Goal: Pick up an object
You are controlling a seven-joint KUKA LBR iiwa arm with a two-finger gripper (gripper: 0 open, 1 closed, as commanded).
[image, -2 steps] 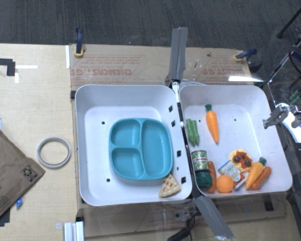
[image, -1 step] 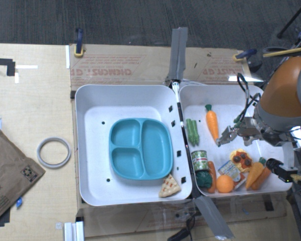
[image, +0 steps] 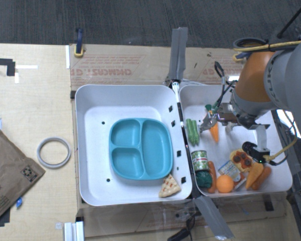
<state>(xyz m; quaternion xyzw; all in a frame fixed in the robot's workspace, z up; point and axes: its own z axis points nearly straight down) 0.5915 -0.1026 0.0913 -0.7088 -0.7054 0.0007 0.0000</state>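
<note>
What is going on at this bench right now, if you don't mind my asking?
The grey arm has its gripper low in the right bin, with a small carrot at its fingers. Other toy foods lie nearby: a green cucumber, a can, an orange. The left bin holds a teal divided plate and a waffle piece.

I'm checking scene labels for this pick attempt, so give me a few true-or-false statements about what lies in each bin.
1. The blue divided plate lies in the left bin. True.
2. The waffle piece sits in the right bin. False: it is in the left bin, beside the plate's near corner.
3. The orange ball lies in the right bin. True.
4. The tape ring rests on the plate. False: it lies on the bench outside the bins.
</note>
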